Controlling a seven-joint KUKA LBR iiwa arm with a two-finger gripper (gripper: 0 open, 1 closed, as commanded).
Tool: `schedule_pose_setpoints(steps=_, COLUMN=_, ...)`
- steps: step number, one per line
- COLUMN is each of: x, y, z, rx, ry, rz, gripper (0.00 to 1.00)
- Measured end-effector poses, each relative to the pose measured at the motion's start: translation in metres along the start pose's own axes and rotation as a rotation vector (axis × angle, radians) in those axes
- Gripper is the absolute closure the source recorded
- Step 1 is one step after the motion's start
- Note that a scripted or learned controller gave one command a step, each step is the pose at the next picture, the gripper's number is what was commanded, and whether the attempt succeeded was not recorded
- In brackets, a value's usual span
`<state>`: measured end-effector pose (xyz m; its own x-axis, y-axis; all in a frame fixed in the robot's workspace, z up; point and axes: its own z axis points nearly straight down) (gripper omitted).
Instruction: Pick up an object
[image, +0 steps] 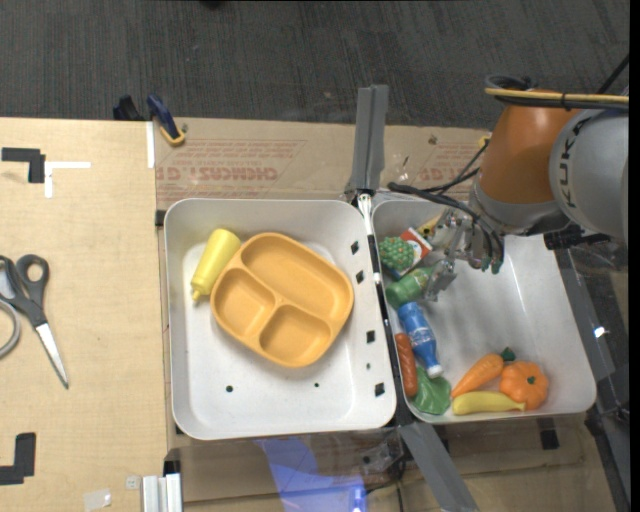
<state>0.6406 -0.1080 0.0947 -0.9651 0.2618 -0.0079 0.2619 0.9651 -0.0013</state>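
My pincer (452, 262) hangs low in the right bin (545, 310), at its upper left part, with its tips just beside the green toy (405, 290) that lies against the wall between the two bins. Whether my fingers are spread or closed I cannot tell from this slanted look down; nothing is plainly held between them.

I take the green toy as my landmark. Just above it sits a red and green packet (405, 250), touching or nearly so. Just below it lies the blue bottle (420, 338), and further below that a red piece (405, 365) and a green leaf shape (432, 397). Well down and to the right of it are the carrot (478, 372), the little pumpkin (525, 383) and the banana (486, 404).

To do this well, I judge I should settle on one target, most likely the green toy, and centre over its body instead of the crowded seam with the packet. The dividing wall is close, so I should keep one finger clear of it, descend straight, close fully, then lift slowly to test the hold.
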Motion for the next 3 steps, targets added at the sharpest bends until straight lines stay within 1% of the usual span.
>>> schedule_pose_setpoints(steps=1, x=0.047, y=-0.031, z=0.001, rx=-0.002, ry=0.004, rz=-0.099, gripper=0.00)
schedule_pose_setpoints(steps=2, x=0.149, y=-0.034, z=0.002, rx=-0.002, ry=0.007, rz=-0.096, gripper=0.00)
schedule_pose_setpoints(steps=3, x=0.141, y=-0.024, z=0.001, rx=-0.001, ry=0.005, rz=-0.137, gripper=0.00)
